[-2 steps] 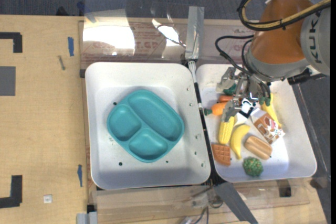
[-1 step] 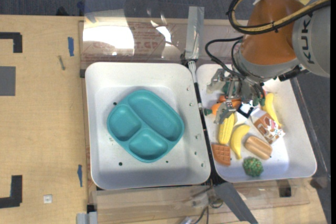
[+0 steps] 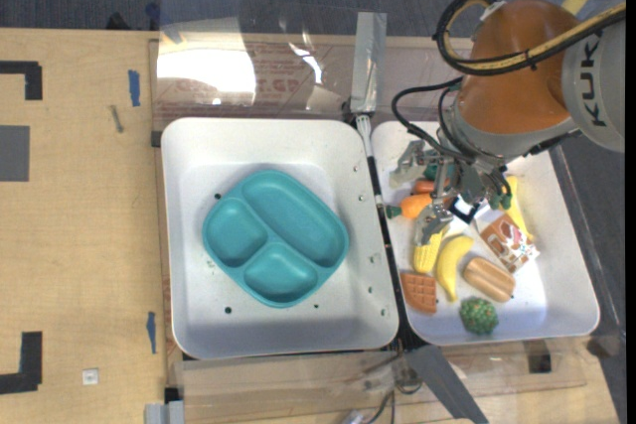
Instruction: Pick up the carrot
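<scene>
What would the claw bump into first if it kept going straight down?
Probably the carrot. The claw points down into the right bin, with the carrot just beside its tip and the corn a bit further off. Depth is hard to judge from above.

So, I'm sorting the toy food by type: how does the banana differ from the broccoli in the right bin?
The banana is yellow, the broccoli green. The banana is long and curved, the broccoli small and rounded. The banana lies beside the corn mid-bin; the broccoli sits nearer the front edge, below the hot dog. Both rest loose in the right bin.
</scene>
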